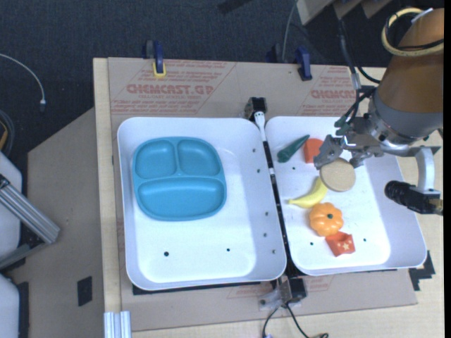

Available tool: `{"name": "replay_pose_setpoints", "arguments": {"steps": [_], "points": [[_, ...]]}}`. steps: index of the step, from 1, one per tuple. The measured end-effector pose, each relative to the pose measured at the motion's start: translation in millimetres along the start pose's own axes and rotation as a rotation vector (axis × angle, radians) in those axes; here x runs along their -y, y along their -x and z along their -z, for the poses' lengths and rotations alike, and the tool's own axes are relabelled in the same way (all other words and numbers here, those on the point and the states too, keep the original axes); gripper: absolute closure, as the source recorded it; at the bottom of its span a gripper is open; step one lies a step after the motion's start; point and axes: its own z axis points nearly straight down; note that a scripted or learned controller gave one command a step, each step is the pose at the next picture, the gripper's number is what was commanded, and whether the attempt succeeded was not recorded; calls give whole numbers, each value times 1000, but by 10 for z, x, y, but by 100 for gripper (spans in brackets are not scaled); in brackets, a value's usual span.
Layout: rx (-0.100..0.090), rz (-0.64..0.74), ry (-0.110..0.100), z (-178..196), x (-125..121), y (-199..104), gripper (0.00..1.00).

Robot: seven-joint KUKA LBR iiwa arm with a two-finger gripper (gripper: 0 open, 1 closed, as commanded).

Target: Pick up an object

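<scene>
So we've got two shallow white bins side by side on the bench. The left bin [201,259] has a blue divided plate [180,178] sitting in its upper-left part, three compartments, nothing on it. All the toy food is in the right bin [394,248]: a carrot [299,148] with green top lying near the upper-left corner, a tan round cookie-looking disc [339,176] just below and to the right of it, a yellow banana [310,196] touching the disc's lower-left edge, then an orange mini pumpkin [326,219] right under the banana, and a red chunk, maybe a strawberry or pepper piece [341,244], tucked against the pumpkin's lower right. The arm [416,69] comes in from the right with its orange band showing, and the gripper [347,146] hangs over the upper part of the right bin, just above the tan disc and beside the carrot's orange end. We honestly can't tell how the jaws stand from this angle; too much metal clutter. Nothing looks lifted; every item appears to lie on the bin floor.
</scene>
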Motion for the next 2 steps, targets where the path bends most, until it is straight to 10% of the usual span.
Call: {"name": "replay_pose_setpoints", "arguments": {"steps": [2], "points": [[0, 0, -2, -80, -208, -1180, 100]]}}
